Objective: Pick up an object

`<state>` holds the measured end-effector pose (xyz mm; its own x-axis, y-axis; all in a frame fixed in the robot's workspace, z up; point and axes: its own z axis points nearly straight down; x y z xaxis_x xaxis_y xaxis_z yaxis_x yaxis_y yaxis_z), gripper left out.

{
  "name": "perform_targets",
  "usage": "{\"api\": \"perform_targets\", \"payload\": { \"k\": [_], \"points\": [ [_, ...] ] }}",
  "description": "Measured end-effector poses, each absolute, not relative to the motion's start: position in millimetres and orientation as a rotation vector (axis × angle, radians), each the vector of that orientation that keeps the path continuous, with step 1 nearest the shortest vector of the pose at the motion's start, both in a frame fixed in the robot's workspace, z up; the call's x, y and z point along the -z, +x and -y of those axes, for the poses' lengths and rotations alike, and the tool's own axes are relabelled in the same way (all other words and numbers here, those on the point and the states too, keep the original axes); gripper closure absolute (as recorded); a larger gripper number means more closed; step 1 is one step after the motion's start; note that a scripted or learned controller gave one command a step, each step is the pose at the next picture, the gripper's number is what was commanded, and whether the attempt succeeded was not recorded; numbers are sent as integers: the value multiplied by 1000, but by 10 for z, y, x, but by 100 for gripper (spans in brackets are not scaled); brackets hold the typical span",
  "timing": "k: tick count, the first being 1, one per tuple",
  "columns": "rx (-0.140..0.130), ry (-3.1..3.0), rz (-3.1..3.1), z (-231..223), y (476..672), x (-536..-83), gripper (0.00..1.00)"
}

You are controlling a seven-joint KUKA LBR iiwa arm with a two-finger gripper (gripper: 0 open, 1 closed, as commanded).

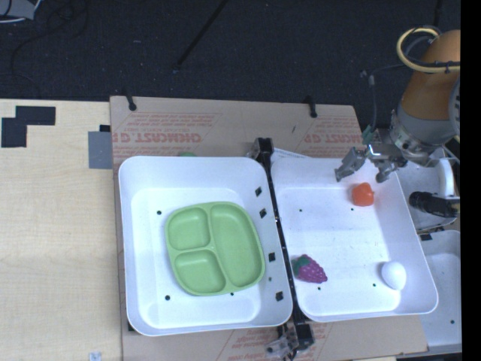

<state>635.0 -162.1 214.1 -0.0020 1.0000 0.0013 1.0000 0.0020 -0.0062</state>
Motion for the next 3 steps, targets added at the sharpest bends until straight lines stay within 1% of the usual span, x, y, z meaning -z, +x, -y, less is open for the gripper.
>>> {"api": "perform_targets", "payload": {
  "k": [1, 2, 3],
  "points": [
    [-6, -2215, 2221, 1607, 6381, -1702, 0],
    [-5, -2211, 2223, 1544, 6421, -1082, 0],
    [-3, -2213, 2227, 1549, 6431, -1220, 100]
  ]
}}
